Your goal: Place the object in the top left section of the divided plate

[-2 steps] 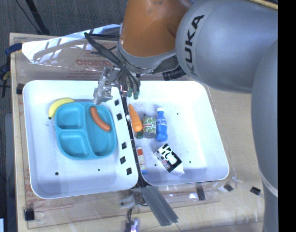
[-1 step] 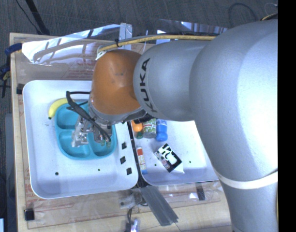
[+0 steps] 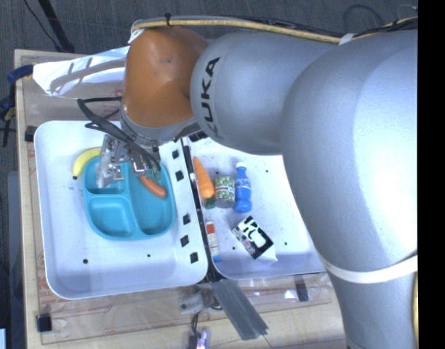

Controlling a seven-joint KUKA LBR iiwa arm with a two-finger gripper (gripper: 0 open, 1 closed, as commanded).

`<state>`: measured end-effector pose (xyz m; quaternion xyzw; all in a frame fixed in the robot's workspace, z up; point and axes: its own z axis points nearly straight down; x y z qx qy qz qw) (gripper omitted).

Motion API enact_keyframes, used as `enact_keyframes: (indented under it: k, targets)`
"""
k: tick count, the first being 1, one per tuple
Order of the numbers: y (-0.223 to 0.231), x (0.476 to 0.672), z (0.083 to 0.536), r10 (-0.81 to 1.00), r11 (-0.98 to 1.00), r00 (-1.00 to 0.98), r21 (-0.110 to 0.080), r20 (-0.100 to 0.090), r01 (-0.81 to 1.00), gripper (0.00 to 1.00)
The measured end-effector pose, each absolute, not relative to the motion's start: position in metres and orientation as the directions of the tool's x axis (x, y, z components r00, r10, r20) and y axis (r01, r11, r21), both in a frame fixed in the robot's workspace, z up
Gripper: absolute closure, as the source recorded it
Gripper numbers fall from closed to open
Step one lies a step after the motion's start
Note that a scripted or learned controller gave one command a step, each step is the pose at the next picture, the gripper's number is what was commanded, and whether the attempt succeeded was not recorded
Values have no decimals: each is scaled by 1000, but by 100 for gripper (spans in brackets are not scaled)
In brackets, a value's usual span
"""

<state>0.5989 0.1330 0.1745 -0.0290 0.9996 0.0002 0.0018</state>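
White left bin (image 3: pixel 55 267) on a bench; a sausage (image 3: pixel 153 187) lies slantwise in the plate (image 3: pixel 128 217); gripper (image 3: pixel 121 167) fingers' state unclear

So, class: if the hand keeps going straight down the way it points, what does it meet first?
Probably the blue divided plate, at its upper-left section beneath the hand; depth is unclear.

The top edge of the blue divided plate (image 3: pixel 128 220) is being covered by the gripper (image 3: pixel 124 167), and the banana (image 3: pixel 83 162) (at the plate's top left corner) is being partly hidden. The arm (image 3: pixel 317 115) is being cut off at the right edge.
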Motion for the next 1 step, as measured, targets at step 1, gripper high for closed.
enact_keyframes:
  k: [1]
  targets:
    - [210, 588, 196, 15, 1000, -1000, 0, -2, 15, 100]
